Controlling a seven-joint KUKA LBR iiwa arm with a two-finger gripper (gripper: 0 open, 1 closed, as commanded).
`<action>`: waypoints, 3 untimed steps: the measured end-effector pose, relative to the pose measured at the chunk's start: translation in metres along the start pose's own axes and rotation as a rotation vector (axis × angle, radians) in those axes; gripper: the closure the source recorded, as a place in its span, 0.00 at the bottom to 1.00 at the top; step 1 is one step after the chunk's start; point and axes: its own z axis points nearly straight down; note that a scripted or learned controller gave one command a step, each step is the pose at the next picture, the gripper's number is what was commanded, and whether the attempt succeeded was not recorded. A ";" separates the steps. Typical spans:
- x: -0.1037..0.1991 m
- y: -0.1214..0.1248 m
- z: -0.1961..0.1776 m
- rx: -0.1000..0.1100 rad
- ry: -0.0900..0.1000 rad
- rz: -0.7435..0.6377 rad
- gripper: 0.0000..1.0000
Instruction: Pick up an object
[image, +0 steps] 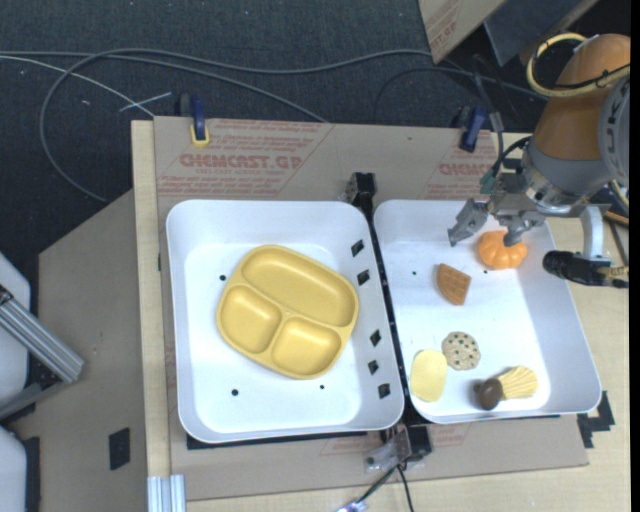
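So the hand (490, 228) sits at the upper right of the frame, over the back of the right white bin (560, 330). Its two grey fingers are spread apart and point down, one on each side of the small orange pumpkin-shaped toy (499, 251). The toy sits just below and between the tips, mostly on the right finger's side. I can't honestly say the fingers touch it, and nothing is clamped between them.

My guess on handling: it looks like hollow plastic play food, so light and stiff, but rounded and smooth. That means it could squirt out if pinched off-centre. I'd take it across the widest part of the body, low down, not near the top.

Rest of that bin:
- a tan wedge-shaped piece like a bread slice (453, 284), middle of the bin
- a round chocolate-chip cookie (460, 350) below it
- a pale yellow oval chip-like piece (429, 375) at the lower left, just beside the cookie
- a brown-and-yellow ridged shell-shaped piece (506, 386) at the lower right

The left white bin (190, 300) holds one yellow plastic three-compartment plate (287, 311), tilted diagonally, all compartments bare. Both bins rest on the cardboard-covered surface (150, 200).
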 end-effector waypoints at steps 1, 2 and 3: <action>0.000 0.003 -0.009 -0.015 -0.002 -0.003 0.00; 0.001 0.007 0.034 -0.010 -0.002 -0.003 0.00; 0.011 0.009 0.089 -0.011 -0.001 -0.004 0.00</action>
